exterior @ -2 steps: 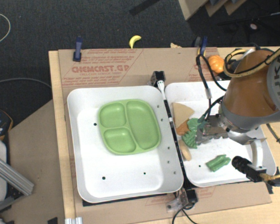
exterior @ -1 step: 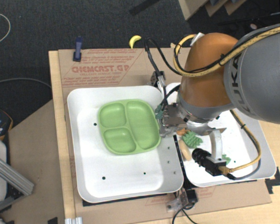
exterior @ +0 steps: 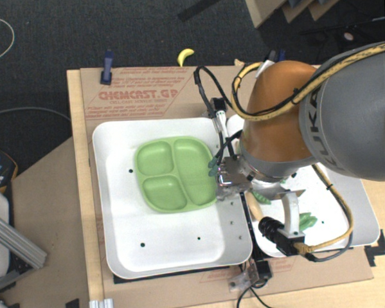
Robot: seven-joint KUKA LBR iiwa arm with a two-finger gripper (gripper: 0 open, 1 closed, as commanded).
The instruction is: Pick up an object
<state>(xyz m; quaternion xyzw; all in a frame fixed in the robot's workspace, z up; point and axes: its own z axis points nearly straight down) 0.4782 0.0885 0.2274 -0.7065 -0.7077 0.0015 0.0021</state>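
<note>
**Arm low over the divide, green tray in reach**

Here we are at the tabletop (exterior: 144, 88), and the big grey arm (exterior: 344, 110) is down across the right bin (exterior: 367, 228), wrist swung over the seam between the two. The gripper (exterior: 227, 177) sits right at the right-hand edge of the green divided tray (exterior: 176, 175), which lies flat in the upper middle of the left bin (exterior: 165, 254). Are the fingers parted or pinched? Can't tell; the wrist hardware hides them. Nothing can be seen held.

Over in the right bin, a small green object (exterior: 305, 221) peeks out beneath the arm, mostly covered.

My read: this is the reach-and-grasp stage, the lift not yet made. The tray rim looks the likely target. What's called for next is a firm close on that thin lip, then a straight rise; a shallow plastic edge could slip out easily.
</note>
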